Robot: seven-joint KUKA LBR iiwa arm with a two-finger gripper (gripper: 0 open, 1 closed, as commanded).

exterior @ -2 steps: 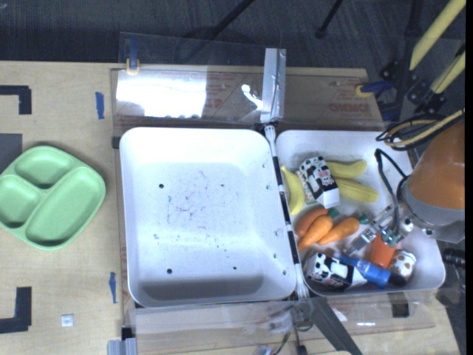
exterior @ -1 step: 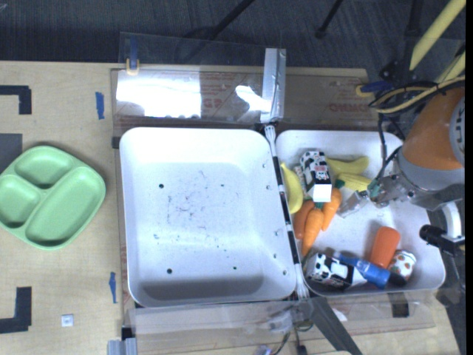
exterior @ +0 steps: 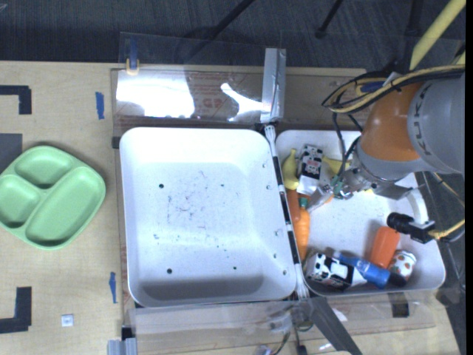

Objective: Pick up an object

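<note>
My gripper (exterior: 330, 189) is low in the upper left part of the right bin (exterior: 429, 276), under the orange band of the arm (exterior: 389, 132). Just left of it lie a small white and red item (exterior: 306, 190), a yellow piece (exterior: 290, 166) and a black and white block (exterior: 312, 160). Along the bin's left wall, below the gripper, lies an orange carrot (exterior: 301, 226). Whether anything is gripped is hidden by the wrist.
Along the right bin's front edge sit a black and white cow toy (exterior: 329, 268), a blue piece (exterior: 372, 273), an orange cylinder (exterior: 384, 245) and a white ball (exterior: 403, 263). The left bin (exterior: 199, 205) stands beside it. A green divided plate (exterior: 48, 196) rests far left.
</note>
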